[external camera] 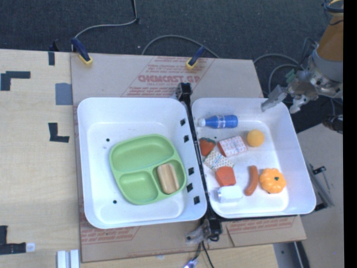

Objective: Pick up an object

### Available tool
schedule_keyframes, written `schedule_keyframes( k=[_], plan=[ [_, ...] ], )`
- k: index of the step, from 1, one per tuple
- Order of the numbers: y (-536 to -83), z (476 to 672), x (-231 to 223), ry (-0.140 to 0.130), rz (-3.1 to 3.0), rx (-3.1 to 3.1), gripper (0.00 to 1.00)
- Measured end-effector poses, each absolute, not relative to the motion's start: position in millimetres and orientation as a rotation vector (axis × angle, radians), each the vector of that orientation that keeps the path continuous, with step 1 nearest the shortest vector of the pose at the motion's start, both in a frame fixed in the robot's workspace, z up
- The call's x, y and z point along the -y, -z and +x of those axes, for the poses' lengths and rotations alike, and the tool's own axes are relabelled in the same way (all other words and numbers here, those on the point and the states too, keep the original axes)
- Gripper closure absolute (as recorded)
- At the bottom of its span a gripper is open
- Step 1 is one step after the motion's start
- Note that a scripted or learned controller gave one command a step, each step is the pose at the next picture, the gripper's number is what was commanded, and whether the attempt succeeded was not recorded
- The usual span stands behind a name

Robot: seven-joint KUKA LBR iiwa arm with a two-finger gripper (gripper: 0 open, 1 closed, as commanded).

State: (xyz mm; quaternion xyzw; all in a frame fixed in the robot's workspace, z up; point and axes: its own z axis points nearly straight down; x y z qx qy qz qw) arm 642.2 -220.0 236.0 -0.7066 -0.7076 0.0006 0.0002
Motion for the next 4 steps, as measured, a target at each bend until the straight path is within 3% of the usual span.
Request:
schedule_keyframes(
  k=[1,2,3,4],
  plan=[
    [-118,624.9,223,-0.005,-2.217,2.22,0.0],
    [-90,629.7,190,0.004,-2.228,2.229,0.0],
    [-101,631.4,188,0.012,-2.225,2.229,1.0],
    [-101,631.2,188,0.011,-2.224,2.229,0.0]
  ],
)
